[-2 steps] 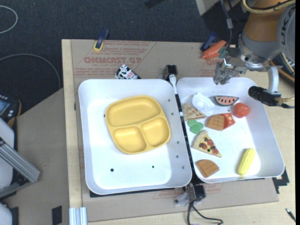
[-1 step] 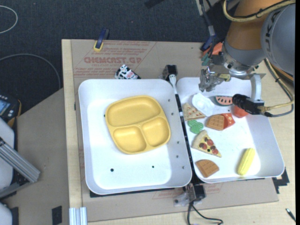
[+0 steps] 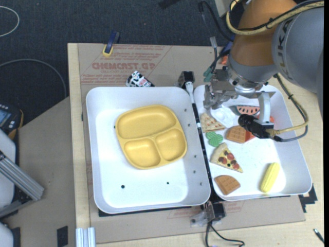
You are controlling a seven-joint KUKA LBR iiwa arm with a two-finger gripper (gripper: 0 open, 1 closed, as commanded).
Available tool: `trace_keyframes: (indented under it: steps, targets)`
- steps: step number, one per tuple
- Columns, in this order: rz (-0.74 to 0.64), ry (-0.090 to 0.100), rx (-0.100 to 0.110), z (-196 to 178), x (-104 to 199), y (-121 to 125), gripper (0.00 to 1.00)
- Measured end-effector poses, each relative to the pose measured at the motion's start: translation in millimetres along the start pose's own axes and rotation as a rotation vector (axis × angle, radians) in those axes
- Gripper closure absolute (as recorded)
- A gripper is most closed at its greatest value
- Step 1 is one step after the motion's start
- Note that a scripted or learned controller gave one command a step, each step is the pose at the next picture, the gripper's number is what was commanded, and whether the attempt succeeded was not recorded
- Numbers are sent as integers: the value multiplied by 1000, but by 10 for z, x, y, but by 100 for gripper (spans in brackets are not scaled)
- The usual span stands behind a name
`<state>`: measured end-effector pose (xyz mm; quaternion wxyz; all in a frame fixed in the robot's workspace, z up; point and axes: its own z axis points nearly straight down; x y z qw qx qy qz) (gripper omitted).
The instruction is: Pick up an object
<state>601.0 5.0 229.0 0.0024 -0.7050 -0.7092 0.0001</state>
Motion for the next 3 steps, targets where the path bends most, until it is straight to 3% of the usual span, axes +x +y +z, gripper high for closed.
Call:
trace_keyframes:
  steps: [1,2,3]
  targets:
    - [4,-2,2,99,118,-226,100]
    - [5,-3,-7,-46,106,-101,100]
    - [7,-3,1,137,10,-110,100]
